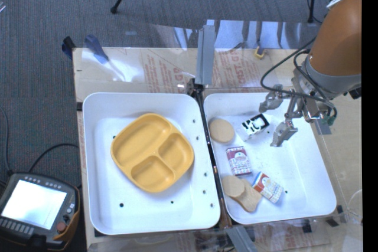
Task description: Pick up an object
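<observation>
The end effector (277, 121) hangs over the right bin (307, 186) near its far edge, fingers spread wide with nothing between them. The left bin (94, 127) carries a yellow divided plate (152, 151). Just beside the end effector, toward the bins' shared wall, lies a small black-and-white packet (255, 124), the nearest candidate, its long axis slanting. Nearer the front lie a red carton (238, 160), biscuits (242, 190) and a wrapper (269, 187).

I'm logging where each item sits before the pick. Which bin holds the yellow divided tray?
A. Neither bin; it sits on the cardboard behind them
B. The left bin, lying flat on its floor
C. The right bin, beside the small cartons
B: the yellow divided tray lies flat in the left bin, while the gripper hangs over the right bin.
</observation>
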`<state>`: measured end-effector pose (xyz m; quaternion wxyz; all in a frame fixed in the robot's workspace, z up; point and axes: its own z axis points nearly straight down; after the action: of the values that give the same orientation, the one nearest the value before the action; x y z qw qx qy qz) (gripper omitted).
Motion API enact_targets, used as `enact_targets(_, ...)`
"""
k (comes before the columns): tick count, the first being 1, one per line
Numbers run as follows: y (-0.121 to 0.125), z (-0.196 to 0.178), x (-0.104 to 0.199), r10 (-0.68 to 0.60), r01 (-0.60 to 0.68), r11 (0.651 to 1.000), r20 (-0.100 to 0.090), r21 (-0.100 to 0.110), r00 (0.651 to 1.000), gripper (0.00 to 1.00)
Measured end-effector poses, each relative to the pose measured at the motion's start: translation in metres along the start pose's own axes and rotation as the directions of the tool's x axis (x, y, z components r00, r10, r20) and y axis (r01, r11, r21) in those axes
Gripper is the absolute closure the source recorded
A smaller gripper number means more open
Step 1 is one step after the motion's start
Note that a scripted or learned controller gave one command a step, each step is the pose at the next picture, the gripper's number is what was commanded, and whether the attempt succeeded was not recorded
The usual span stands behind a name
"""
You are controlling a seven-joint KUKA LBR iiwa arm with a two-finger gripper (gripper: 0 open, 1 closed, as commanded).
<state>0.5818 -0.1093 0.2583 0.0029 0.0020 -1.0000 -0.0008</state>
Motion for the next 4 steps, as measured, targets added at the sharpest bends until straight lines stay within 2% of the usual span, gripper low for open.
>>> enact_targets(1,0.012,0.140,0.014,0.204,-0.204,0.979,-0.010,0.000,0.979,0.00)
enact_targets(2,0.001,0.167,0.006,0.436,-0.436,0.900,0.003,-0.003,0.900,0.00)
enact_targets(3,0.002,0.156,0.000,0.431,-0.431,0.902,0.023,-0.006,0.902,1.00)
enact_targets(4,0.071,0.074,0.048,0.197,-0.197,0.980,0.001,0.000,0.980,1.00)
